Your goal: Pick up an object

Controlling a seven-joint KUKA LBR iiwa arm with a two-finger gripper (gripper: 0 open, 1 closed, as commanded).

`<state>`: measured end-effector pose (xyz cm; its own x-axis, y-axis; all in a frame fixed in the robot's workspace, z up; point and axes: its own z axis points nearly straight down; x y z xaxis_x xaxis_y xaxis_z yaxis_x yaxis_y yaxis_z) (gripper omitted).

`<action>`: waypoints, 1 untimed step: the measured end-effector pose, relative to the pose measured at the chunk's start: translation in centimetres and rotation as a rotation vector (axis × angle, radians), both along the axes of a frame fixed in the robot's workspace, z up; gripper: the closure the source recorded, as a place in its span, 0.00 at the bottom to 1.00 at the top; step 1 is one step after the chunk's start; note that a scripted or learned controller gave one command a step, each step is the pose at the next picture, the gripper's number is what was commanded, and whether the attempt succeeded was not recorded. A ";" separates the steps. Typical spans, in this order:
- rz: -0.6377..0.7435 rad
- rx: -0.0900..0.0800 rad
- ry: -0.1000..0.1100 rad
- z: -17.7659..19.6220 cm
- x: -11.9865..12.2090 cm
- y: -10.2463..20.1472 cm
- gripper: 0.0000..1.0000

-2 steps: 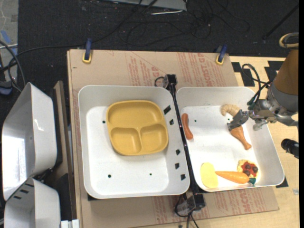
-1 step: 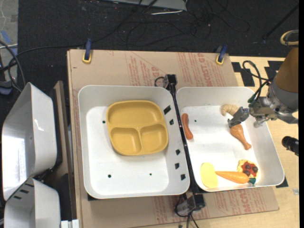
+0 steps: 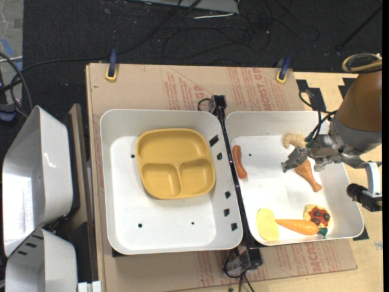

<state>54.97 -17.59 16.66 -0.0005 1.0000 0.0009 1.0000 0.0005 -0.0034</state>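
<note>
The arm enters from the right, with its jaws assembly (image 3: 296,160) low over the far part of the right bin (image 3: 267,190). The jaws' opening state cannot be determined. A toy drumstick (image 3: 309,174) lies directly beside the jaws, with its pale knob end (image 3: 294,140) on the far side of them; whether it is gripped cannot be confirmed. A sausage (image 3: 240,162) lies near the bin's left wall. A yellow disc (image 3: 266,224), a carrot (image 3: 298,226) and a pizza slice (image 3: 318,215) occupy the near edge. The left bin (image 3: 121,224) contains a yellow divided plate (image 3: 176,163).
</note>
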 end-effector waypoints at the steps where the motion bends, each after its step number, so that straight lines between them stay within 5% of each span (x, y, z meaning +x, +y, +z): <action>1: -0.001 0.001 0.002 -5.4 -0.9 0.7 0.00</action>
